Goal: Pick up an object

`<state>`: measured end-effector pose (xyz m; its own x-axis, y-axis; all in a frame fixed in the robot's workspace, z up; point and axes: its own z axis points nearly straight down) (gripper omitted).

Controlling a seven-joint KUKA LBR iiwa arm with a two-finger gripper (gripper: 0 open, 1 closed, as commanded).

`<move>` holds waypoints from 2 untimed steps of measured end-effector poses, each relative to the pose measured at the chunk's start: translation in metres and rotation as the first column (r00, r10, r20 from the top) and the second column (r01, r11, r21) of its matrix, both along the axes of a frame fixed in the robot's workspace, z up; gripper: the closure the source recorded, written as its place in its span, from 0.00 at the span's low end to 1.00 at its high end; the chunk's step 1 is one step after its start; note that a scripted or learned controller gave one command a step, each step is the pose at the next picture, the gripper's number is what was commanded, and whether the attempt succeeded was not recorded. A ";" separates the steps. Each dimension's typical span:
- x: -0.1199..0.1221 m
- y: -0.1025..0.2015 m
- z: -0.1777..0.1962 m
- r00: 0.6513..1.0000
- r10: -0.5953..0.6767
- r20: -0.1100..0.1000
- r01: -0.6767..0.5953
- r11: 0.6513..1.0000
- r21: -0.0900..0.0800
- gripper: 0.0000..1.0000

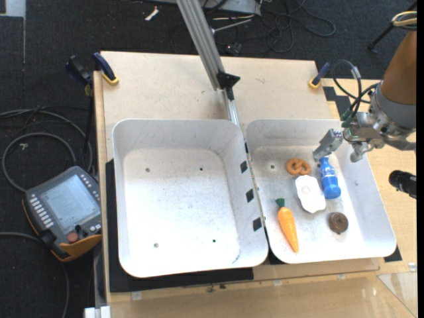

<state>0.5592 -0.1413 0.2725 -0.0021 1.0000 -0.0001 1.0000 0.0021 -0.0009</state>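
The gripper [342, 146] is hanging with its two fingers spread apart and pinching nothing, above the far edge of the right bin [371, 240], just up and right of the blue bottle [328, 181], which is the nearest thing to it and looks like the likeliest pick. Taking the bottle as the landmark: it is lying in the far middle of the right bin, with its cap end pointing toward the gripper. To grasp it well, the fingers would probably need to be straddling the bottle across its narrow width rather than along its length, and coming straight down over its middle, since a rounded body is apt to be rolling away under an off-centre pinch. The crowding is the main trouble: a white puck-shaped piece [310, 195] is lying just left of the bottle and seems to be touching it, so a finger descending on that side may be landing on the white piece instead. A pretzel [297, 167] is sitting up and left of the bottle, near but apart. A brown chocolate-coloured ring [338, 222] is lying below the bottle, and an orange carrot [287, 225] is lying further left and below, well clear. The left bin [126, 177] is sitting well left of the bottle.
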 end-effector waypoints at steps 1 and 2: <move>0.000 0.000 0.000 1.000 -0.001 0.001 0.001 1.000 0.000 0.00; 0.003 0.004 -0.063 1.000 -0.002 -0.006 0.002 1.000 0.001 0.00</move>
